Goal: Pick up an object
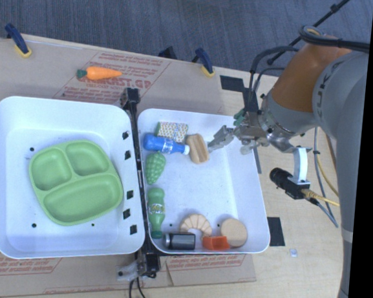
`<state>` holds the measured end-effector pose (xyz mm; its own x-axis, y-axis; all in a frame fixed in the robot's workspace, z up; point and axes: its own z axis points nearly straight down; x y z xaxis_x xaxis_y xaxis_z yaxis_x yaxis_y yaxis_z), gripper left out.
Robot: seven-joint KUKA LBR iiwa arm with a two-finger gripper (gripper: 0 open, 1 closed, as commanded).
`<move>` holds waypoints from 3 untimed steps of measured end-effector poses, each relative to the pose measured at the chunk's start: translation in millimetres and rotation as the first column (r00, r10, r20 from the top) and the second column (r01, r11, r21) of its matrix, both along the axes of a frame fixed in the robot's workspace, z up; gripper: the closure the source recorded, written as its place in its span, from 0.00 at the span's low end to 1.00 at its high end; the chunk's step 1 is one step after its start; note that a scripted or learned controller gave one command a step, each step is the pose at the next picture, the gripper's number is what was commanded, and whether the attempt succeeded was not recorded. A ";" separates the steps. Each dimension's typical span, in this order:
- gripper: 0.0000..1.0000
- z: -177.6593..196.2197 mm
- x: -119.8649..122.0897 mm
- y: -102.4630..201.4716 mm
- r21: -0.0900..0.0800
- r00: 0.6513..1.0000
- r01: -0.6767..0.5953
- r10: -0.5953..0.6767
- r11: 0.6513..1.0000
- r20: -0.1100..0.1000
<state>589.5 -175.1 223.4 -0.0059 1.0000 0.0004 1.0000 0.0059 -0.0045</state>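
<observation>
**Arm over the right bin, nothing in its grip**

Along the right bin's [259,203] near edge lie a can [180,241], an orange block [215,243], a croissant [197,223] and a tan disc [234,232]. The left bin [10,162] holds a green tray [75,181]. Both sit on cardboard [64,63] over a wooden bench [292,277], with grey carpet [121,9] beyond and a carrot [97,74] on the cardboard. The gripper [221,137] hovers at the far rim, fingers apart, just beside a bread roll [198,148] and a blue bottle [164,144].
</observation>
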 end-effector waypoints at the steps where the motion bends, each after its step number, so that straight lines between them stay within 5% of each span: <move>1: 0.00 -100.9 44.1 19.7 0.001 1.000 -0.001 0.001 1.000 -0.003; 3: 0.00 -117.1 64.0 53.2 -0.020 1.000 0.007 -0.006 1.000 0.014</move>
